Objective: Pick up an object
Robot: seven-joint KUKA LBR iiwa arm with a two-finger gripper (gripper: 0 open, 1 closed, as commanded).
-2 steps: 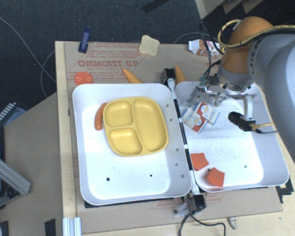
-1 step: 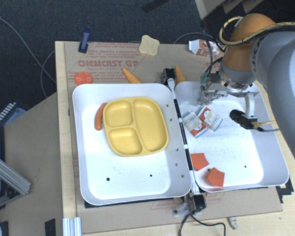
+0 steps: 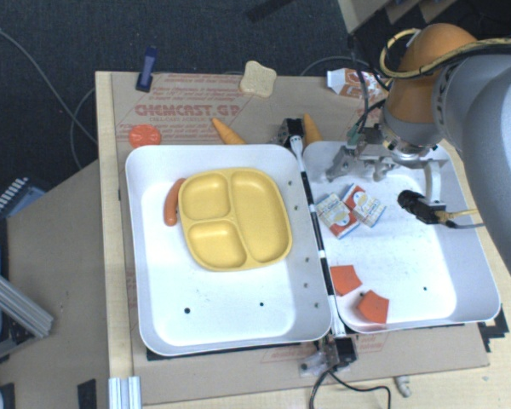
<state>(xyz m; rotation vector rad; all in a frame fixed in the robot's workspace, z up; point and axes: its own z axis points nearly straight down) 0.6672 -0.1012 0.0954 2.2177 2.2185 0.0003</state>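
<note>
**Left bin.** The left bin (image 3: 230, 313) is holding a sausage (image 3: 171, 203), which is lying at the 9 o'clock side. It is pressing against the rim of a yellow divided plate (image 3: 236, 218), which is sitting just above the bin's centre.

**Right bin.** The right bin (image 3: 443, 271) is holding the candidate objects. Two small printed cartons are lying side by side at its 10 o'clock area and appear to be touching. A flat orange block (image 3: 345, 279) and a second orange block (image 3: 374, 307) are resting near the 7 o'clock corner, well apart from the cartons.

**Target.** The left carton (image 3: 335, 216) and the right carton (image 3: 364, 205) are lying flat on the bin floor.
- Handling, as a judgement: both are probably light, thin-walled card with a slick printed skin. They are likely to crush under hard closure and to slide if nudged.
- Grip point: closing across the short width at mid-length is looking safest.
- Choice: the right carton is offering more free space on its 3 o'clock side.

**Orientation.** Each carton's long axis is running roughly from 10 o'clock to 4 o'clock. Which end is the top cannot be read at this size.

**Gripper.** The gripper (image 3: 358, 173) is hanging at the 12 o'clock side of the cartons, close above them. Its jaws are standing apart, with nothing between them. Closure would need to run across the cartons' long axis, from about 1 o'clock to 7 o'clock.
</note>
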